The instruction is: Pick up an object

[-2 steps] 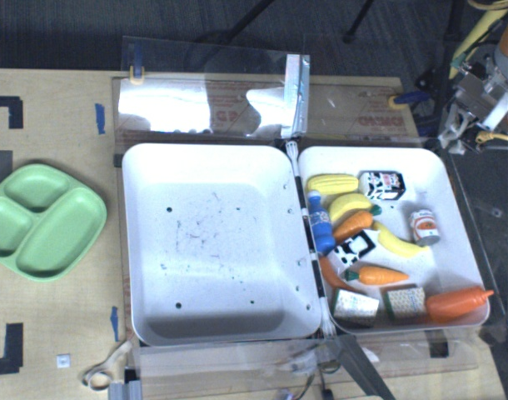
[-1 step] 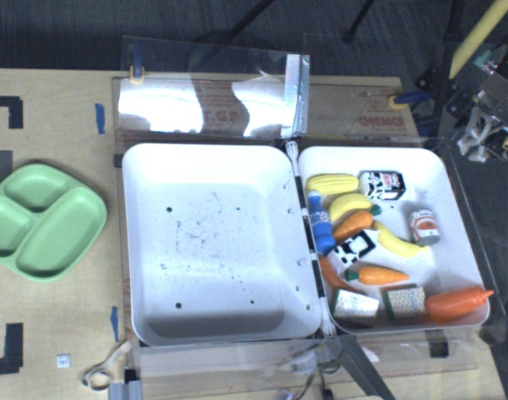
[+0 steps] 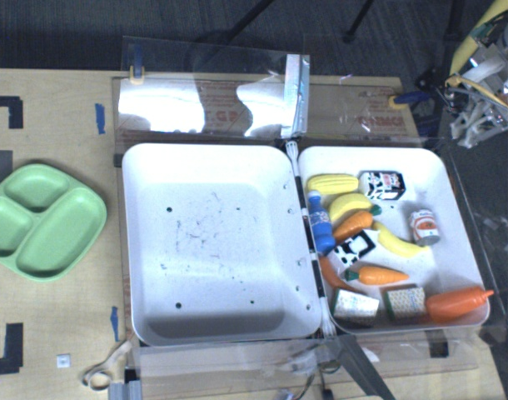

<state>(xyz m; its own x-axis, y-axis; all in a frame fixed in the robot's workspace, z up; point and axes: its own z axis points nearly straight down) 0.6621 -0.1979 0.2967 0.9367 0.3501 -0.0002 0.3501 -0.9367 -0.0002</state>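
Toy food (image 3: 379, 248) is seen heaped in the right bin (image 3: 454, 190), awaiting picking; the gripper's (image 3: 479, 115) state cannot be told.

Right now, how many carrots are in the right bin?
3 at least: one carrot mid-bin, one below it, a larger one at the front right corner; clutter may hide more.

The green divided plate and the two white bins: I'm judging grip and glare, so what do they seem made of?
The green three-compartment plate looks like moulded plastic, matte, with soft rounded ridges. The left white shallow bin and right white shallow bin look like glossier plastic, with faint sheen and scuffs.
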